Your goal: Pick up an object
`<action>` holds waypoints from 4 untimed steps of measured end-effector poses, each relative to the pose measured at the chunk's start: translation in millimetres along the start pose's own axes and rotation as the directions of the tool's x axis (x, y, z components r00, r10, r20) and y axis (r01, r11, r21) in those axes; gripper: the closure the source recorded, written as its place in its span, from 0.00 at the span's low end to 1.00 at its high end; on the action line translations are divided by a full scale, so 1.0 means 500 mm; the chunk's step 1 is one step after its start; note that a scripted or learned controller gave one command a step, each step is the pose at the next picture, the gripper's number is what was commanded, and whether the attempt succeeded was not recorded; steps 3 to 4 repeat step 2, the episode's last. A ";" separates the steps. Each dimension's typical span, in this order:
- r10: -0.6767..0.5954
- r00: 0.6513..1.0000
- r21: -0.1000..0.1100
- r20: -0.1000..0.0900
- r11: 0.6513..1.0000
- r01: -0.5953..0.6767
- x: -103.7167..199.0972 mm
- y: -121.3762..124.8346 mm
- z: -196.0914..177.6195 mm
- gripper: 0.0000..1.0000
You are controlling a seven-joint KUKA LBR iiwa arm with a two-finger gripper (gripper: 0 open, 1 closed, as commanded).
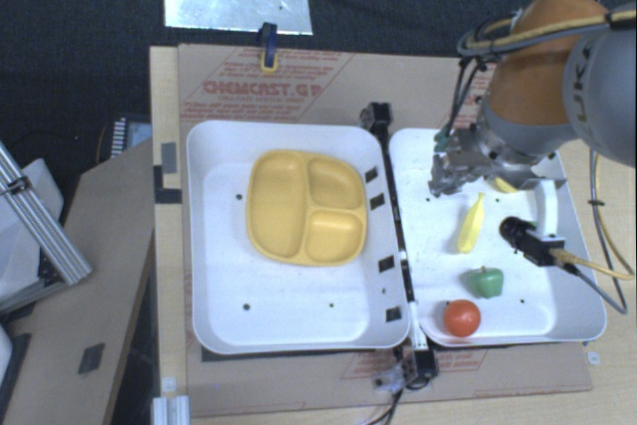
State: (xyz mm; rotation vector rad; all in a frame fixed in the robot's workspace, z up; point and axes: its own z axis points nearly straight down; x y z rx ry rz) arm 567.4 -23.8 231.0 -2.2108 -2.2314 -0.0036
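Observation:
The right bin [567, 314] holds a yellow banana [471, 224] lying lengthwise near its middle. A green apple-like fruit [487, 282] sits below it, and a red tomato [462, 317] rests near the front rim. My gripper [445, 176] hangs over the bin's far left part, above and slightly left of the banana's upper end. Nothing shows between its tips. A small yellow piece [505, 184] peeks out from under the wrist.
The left bin [214, 304] carries a yellow three-compartment plate [304, 207]. A black divider strip [390, 214] runs between the bins. A black fitting with a yellow cable [528, 241] lies over the right bin. The grey and orange arm [557, 65] covers its far right corner.

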 end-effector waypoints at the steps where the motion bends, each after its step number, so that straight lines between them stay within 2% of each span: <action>1: -0.002 1.000 -0.001 -0.001 1.000 0.002 0.115 0.013 -0.016 1.00; 2: -0.001 1.000 -0.001 -0.001 1.000 0.001 0.227 0.040 -0.017 1.00; 4: -0.001 1.000 -0.001 -0.001 1.000 0.001 0.227 0.040 -0.017 1.00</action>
